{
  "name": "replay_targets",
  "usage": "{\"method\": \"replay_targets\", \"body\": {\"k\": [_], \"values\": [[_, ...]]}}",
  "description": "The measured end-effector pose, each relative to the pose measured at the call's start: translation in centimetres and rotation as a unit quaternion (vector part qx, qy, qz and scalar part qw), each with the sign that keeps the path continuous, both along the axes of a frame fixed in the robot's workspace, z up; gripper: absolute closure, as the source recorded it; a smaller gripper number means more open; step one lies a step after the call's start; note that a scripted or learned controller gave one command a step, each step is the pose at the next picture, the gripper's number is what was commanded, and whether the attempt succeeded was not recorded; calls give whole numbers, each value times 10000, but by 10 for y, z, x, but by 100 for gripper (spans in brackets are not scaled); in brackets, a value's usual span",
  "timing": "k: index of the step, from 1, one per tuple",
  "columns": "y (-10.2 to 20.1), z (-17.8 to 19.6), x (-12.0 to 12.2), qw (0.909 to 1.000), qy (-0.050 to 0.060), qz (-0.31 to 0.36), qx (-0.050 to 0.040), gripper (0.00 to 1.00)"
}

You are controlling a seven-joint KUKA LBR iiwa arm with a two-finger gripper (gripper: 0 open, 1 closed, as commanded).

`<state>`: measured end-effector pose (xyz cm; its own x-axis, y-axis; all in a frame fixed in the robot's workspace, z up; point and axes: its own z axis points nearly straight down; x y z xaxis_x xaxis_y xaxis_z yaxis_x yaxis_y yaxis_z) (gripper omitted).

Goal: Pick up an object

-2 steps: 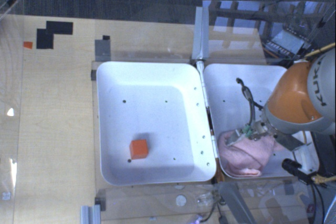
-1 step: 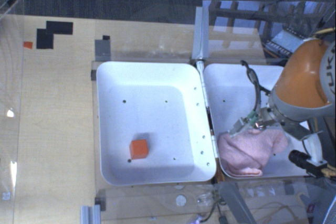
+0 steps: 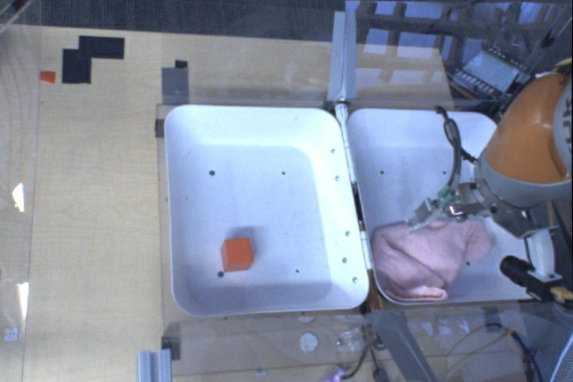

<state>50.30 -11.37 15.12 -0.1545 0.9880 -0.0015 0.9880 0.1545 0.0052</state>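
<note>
Pretty even overhead light, soft shadows inside the 2 bins (image 3: 192, 125), slightly grainy, glare on the left plexiglass (image 3: 18, 192).

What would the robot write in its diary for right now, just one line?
task: pick up an object | gripper: over pink cloth in right bin | orange block: in left bin

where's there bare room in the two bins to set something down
The left bin is mostly bare: all of its floor behind and to the right of the orange block is free. The right bin is bare only at its far left; its near part is crowded by the pink cloth, the gripper and the arm.
</note>
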Motion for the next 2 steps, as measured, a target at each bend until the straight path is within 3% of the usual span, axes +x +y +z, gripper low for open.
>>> {"method": "replay_targets", "body": {"k": [1,2], "values": [[-90,-59,-9,9975,-61,-703,9,0],[-86,-59,12,9707,-32,-2400,62,0]]}}
